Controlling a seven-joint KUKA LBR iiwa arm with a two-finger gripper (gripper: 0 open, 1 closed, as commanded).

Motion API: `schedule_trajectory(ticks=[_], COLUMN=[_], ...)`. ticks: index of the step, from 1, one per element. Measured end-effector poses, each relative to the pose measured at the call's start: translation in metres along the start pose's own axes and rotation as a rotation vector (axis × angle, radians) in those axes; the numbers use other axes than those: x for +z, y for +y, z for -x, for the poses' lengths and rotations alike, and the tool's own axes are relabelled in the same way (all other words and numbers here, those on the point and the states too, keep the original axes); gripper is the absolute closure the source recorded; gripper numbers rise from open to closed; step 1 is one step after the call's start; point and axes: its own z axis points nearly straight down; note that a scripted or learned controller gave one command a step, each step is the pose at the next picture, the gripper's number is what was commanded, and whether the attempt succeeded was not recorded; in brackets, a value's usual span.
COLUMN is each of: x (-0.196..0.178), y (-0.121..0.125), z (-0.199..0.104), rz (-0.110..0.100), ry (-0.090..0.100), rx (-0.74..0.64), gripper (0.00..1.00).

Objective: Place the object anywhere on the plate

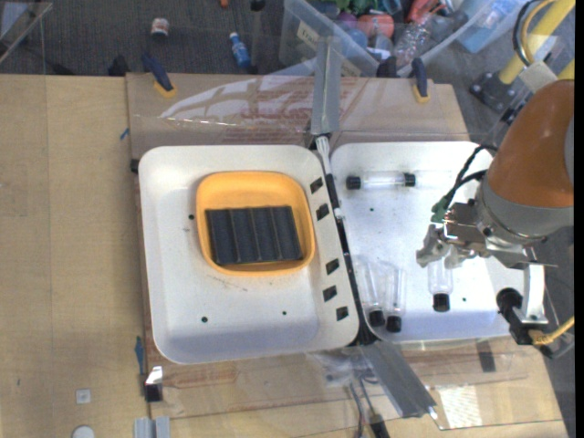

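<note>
My pincer (444,255) hangs over the right bin (365,158), right of centre in the frame, and a clear tube (440,276) with a black cap seems to stand upright between its metal fingers. The glare and the tube's transparency keep me from being certain, so I'd call it pinching the tube, with that doubt attached.

The tube looks like thin clear plastic or glass, round, smooth and slim, dark-capped at the lower end. I judge it very light, stiff and slippery; if it is glass it is also fragile, so a hard squeeze is unwise. The best hold is across the barrel near the middle or just above the cap, where the fingers meet the round wall squarely. Grabbed near an end, it could swivel or squirt out.

Three similar tubes are in the same bin: one lying flat (380,181) toward the top, black caps at both ends, and a pair side by side (383,295) near the bottom left corner of that bin.

The plate (205,199) sits in the left bin (173,318), left of centre: orange-yellow, rounded-square, glossy, with a raised rim. A dark ribbed slab (254,235) covers most of its floor, and its grooves might keep a round tube from rolling.
</note>
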Motion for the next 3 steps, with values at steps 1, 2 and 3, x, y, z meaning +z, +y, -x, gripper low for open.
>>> schedule_trajectory(ticks=[1, 2, 3], x=[0.037, 0.036, 0.036], y=[0.06, 0.106, 0.119], z=[-0.024, -0.049, -0.066], rz=[0.003, 0.005, 0.005], ry=[0.0, -0.001, -0.001], rx=[-0.062, -0.228, -0.306], gripper=[1.0, 1.0, 1.0])
